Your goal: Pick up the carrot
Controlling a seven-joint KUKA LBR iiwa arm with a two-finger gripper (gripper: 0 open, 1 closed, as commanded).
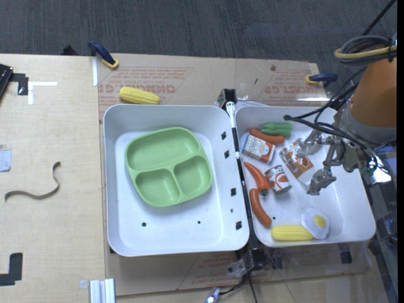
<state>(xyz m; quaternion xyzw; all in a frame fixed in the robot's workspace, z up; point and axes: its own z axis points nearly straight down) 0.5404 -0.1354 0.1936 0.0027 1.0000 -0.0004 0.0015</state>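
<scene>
So the carrot point(261, 135) is in the right bin point(353, 223), up against the far wall and a bit left of the middle. Its green top points right and its orange body runs left, tucked partly under a little carton point(255, 148). The tool point(317, 183) hangs over the right half of the same bin, about midway between the far and near walls. It's holding nothing, and from this angle I honestly can't tell whether it's set wide or narrow.

How I'd play the approach:

- Don't get fooled by the two orange-red sausage-looking things point(255, 174) along the bin's left wall. They're a similar colour but have no greens.
- The carton touches or overlaps the carrot's near side, so I'd go for the end by the greens, where more of it is exposed.
- Line the jaws across the carrot's short axis, so one closes from the far-wall side and one from the near side. The far wall looks close, so that side may be tight.
- Go up and over the snack packet point(297, 158) and the small can point(278, 178), not through them.
- Come down straight and lift slowly, since the carton could ride along.
</scene>
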